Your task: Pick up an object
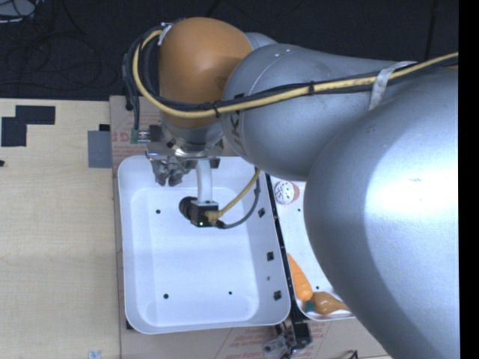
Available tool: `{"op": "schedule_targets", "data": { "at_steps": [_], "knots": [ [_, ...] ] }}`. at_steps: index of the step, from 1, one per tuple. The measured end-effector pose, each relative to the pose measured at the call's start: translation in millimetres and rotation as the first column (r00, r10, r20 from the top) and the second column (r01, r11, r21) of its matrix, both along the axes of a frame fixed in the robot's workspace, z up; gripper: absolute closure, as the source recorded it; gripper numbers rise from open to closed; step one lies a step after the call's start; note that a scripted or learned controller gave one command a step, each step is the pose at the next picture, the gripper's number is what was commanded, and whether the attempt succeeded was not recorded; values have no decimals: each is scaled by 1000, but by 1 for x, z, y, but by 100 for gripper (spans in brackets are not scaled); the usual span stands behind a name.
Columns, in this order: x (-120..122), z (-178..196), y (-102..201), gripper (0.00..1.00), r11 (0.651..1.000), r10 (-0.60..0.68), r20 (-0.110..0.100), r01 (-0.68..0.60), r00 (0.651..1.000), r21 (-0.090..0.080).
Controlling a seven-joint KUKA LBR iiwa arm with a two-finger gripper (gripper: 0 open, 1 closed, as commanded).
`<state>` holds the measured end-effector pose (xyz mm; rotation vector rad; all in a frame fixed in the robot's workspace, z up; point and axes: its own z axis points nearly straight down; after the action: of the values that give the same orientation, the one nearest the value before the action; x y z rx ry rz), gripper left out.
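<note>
Two bins (194, 275) (296, 229), two orange things (299, 277) (328, 303)

Right bin (293, 234): just right of left bin (194, 275).
Carrot (299, 277): in right bin, near left bin's front right corner.

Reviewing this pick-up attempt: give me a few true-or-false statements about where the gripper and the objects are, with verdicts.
1. The gripper hangs above the left-hand bin, near its far rim. True.
2. An orange carrot-shaped object lies in the left-hand bin. False: it lies in the right-hand bin, toward the near end.
3. A round white item with red print lies at the right-hand bin's far end. True.
4. The arm enters from the view's left. False: it enters from the right.
5. The gripper touches the orange carrot-shaped object. False: they are well apart, over different bins.
</note>
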<state>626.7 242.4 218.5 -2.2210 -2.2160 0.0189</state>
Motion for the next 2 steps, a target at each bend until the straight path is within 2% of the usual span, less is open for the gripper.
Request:
{"op": "schedule_targets", "data": {
  "at_steps": [1,2],
  "knots": [
    [-54,1,1,100,1000,3,3,-3,1000,4],
    [-3,25,1,100,1000,0,13,0,1000,5]
  ]
}}
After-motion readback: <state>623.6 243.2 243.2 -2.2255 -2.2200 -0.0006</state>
